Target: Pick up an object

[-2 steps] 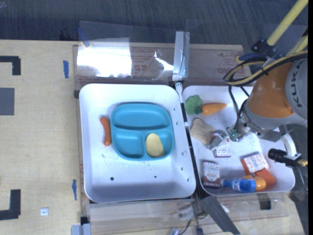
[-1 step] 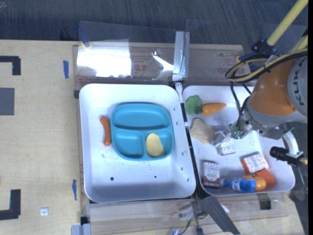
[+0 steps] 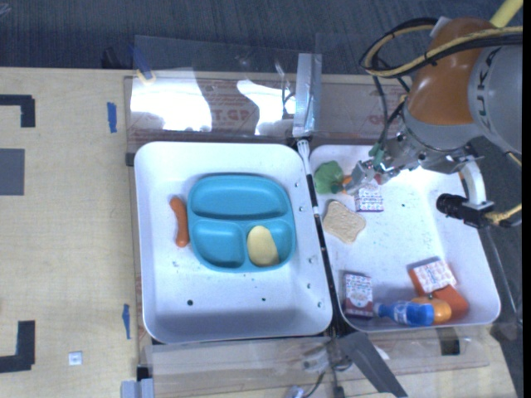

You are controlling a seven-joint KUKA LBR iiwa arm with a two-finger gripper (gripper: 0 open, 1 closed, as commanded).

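Inside, a blue tray (image 3: pixel 217 240) holds a yellow potato (image 3: pixel 262 245) in its compartment.

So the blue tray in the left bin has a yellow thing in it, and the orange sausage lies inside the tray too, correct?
Not quite. The camera view shows the orange sausage outside the blue tray, beside it on the bin floor. The yellow thing is inside the tray.

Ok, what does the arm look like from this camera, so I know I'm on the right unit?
A grey arm with a rounded orange band above the wrist. Black and yellow cables loop over it. The gripper is small, metallic, with green and red bits.
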